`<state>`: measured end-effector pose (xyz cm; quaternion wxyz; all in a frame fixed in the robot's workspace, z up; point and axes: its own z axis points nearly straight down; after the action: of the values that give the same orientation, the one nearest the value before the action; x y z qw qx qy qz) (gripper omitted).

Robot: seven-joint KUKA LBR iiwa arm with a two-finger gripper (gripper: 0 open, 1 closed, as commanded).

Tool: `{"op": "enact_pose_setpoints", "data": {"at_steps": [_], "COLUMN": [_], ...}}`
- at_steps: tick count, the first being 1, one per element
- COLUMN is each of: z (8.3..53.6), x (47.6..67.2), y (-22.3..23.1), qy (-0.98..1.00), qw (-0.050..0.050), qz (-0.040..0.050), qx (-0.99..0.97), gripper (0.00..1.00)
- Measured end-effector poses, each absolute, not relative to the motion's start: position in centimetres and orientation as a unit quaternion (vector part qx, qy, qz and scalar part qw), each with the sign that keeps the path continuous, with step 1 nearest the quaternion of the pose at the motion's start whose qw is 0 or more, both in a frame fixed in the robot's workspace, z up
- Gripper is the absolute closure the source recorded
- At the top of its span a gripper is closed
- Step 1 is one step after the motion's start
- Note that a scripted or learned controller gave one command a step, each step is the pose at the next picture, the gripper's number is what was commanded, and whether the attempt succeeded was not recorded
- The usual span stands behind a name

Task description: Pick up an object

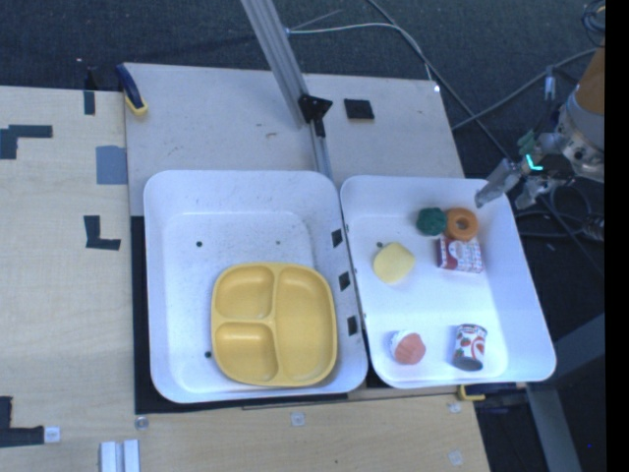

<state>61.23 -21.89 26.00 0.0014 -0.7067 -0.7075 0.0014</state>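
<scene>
The right bin [521,293] holds several small objects. A yellow lemon-like piece [393,263] lies near its middle, with a green lump [429,220] and an orange ring [462,224] touching each other behind it. A red-and-white packet [460,255] lies just below the ring. At the front are a white-and-red round piece [406,347] and a red-and-white can [470,347]. My gripper [509,187] hangs over the bin's far right corner, up and right of the orange ring. It is open, with nothing between its fingers.
The left bin [172,264] holds a yellow divided plate [275,323] at its front. A metal pole [280,47] slants down to the gap between the bins. Cables [575,214] trail off the bench to the right, near the arm.
</scene>
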Motion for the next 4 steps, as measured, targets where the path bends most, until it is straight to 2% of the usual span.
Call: {"op": "enact_pose_setpoints", "data": {"at_steps": [1, 3, 4], "z": [26.1, 13.2, 8.9], "x": [61.3, 60.7, 60.9], "y": [-21.9, -21.5, -21.8], "qy": [-0.708, -0.708, -0.707], "qw": [0.0, 0.003, -0.007], "qz": [0.0006, 0.0026, 0.0005], "qx": [-0.707, -0.707, -0.707], "gripper": [0.0, 0.0, 0.0]}}
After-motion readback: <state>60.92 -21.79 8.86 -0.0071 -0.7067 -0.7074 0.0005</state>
